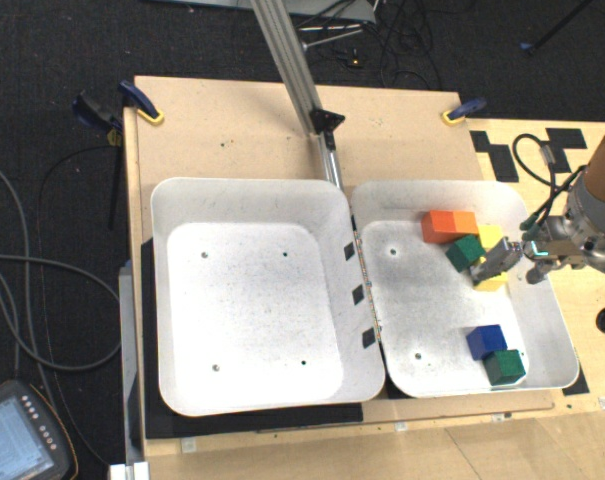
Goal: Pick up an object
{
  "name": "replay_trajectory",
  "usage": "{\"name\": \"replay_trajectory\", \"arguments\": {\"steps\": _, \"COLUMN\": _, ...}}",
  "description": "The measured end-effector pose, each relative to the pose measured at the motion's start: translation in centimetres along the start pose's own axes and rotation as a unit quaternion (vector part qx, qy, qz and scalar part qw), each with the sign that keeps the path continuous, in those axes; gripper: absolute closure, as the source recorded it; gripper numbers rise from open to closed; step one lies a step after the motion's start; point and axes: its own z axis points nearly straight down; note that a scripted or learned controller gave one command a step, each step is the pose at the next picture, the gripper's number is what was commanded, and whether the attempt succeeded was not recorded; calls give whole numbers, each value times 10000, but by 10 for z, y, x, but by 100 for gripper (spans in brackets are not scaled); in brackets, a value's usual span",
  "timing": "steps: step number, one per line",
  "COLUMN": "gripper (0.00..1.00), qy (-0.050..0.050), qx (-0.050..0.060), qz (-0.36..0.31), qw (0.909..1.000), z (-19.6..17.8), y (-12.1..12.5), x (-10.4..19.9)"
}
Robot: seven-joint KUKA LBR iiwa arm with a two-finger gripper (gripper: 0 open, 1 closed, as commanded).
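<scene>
Blocks lie in the right bin (542, 353), which I view from above: an orange block (448, 225) at the top, a green block (465, 251) touching it below, and a yellow block (491, 238) just beside both. My gripper (499, 264) reaches in from the right and sits over this cluster; I cannot tell whether it is open or closed. Another yellow piece (493, 284) shows just beneath it. A blue block (485, 340) and a second green block (505, 366) rest together near the front edge. Left bin (172, 268) adjoins
</scene>
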Motion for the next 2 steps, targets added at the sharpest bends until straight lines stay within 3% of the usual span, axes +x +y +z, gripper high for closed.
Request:
{"name": "replay_trajectory", "arguments": {"steps": 1, "gripper": 0, "qy": -4, "qx": -18, "qz": 7, "qw": 10000, "z": -2, "y": 1, "x": 0}}
{"name": "replay_trajectory", "arguments": {"steps": 2, "gripper": 0, "qy": 3, "qx": 15, "qz": 20, "qw": 10000, "z": 56, "y": -5, "x": -8}}
